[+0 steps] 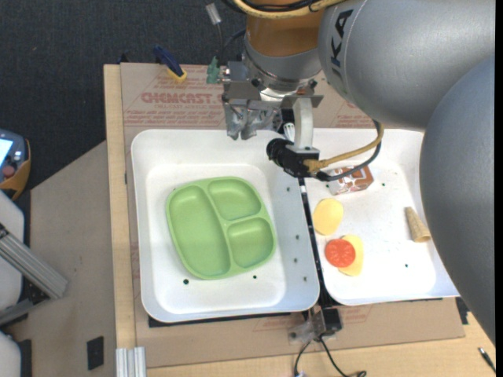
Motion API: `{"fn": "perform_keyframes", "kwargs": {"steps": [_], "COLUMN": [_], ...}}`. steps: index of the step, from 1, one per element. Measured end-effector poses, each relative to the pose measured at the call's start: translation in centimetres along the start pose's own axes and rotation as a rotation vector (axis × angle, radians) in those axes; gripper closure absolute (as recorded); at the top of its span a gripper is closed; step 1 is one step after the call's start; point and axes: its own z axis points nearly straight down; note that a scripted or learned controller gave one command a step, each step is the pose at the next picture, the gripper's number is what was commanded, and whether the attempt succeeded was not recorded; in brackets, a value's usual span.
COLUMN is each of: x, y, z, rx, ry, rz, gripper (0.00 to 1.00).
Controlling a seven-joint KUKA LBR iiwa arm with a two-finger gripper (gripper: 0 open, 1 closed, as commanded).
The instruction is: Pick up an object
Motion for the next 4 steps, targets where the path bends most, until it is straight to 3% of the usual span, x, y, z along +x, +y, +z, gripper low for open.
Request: {"fn": "perform_keyframes", "kwargs": {"steps": [1, 2, 3, 4], "x": [-0.5, 4.6, 4.9, 1.0], "y": [0.9, -5.2, -5.9, -6.2], "z": [-18.0, -0.8, -14.9, -1.9], "rx": [-0.036, 0.006, -0.030, -0.001], "ry": [0.009, 0.000, 0.010, -0.002], "rz": [-0.001, -0.006, -0.002, 0.005], "gripper": [1.00, 1.00, 1.00, 1.00]}}
